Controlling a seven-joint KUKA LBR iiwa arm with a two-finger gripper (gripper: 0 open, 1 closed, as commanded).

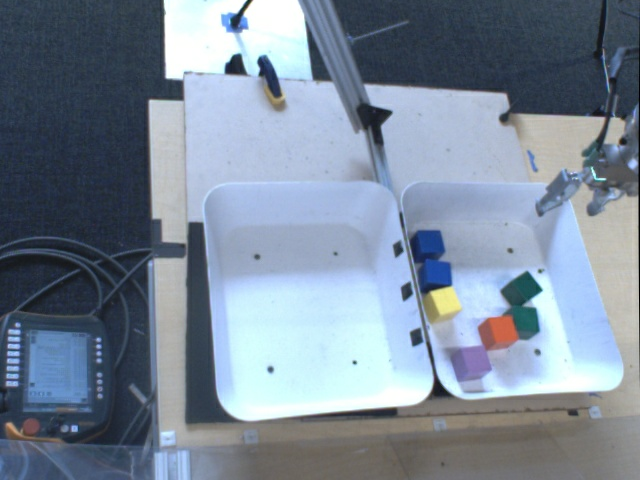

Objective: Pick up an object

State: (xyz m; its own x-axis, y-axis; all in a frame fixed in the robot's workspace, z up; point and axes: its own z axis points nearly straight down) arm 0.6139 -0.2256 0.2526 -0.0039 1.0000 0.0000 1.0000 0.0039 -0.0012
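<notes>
You have no readable writing anywhere in this view: the teach pendant (55, 375) at lower left shows a lit screen and rows of buttons, but its text is too small to make out, and none of the blocks carries a label.

Count the blocks and you get seven, all in the right bin (585, 268). There are two blue blocks: the upper blue block (427, 244) and the lower blue block (435, 274) sit one just below the other near the bin's left wall. Directly under them lies one yellow block (442, 303), just beside the lower blue one. There are two green blocks: the tilted green block (521, 288) and the second green block (525, 321) below it. One orange block (497, 332) touches that second green one on its left. One purple block (471, 363) rests nearest the front rim, apart from the orange one.

The left bin (225, 268) lies alongside, its right wall meeting the right bin's left wall.

Your gripper (575, 190) hangs at the right bin's far right corner, above the rim, well apart from every block. Nothing sits between its fingers; whether they are spread or closed you cannot tell from this angle.

A blue-handled clamp (270, 78) lies on the board behind the bins, and a slanted metal rail (335, 48) crosses above it.
</notes>
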